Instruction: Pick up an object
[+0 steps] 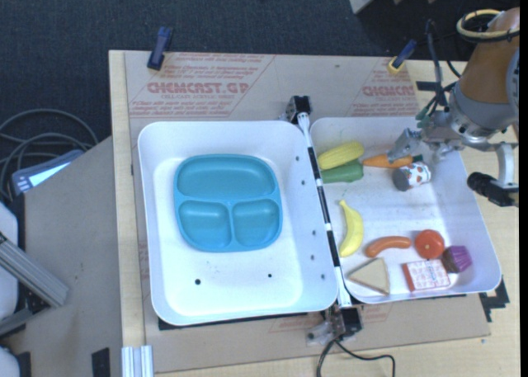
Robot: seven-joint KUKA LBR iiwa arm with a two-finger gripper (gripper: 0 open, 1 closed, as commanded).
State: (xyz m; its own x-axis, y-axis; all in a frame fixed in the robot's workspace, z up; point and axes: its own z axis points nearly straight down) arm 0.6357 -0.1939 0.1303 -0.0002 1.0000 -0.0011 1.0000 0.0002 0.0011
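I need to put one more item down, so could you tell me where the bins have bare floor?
Free: the left bin floor below and around the blue tray, and the right bin's middle between banana and right wall. Crowded: its front row near the tomato, and by the gripper.

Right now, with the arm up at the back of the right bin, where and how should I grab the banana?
Grip the banana across its middle, coming straight down from above. It lies flat, curved, running front to back, so the fingers should close left to right across its narrow width. Both flanks look free: the bin wall lies to its left and the sausage to its lower right, neither touching.
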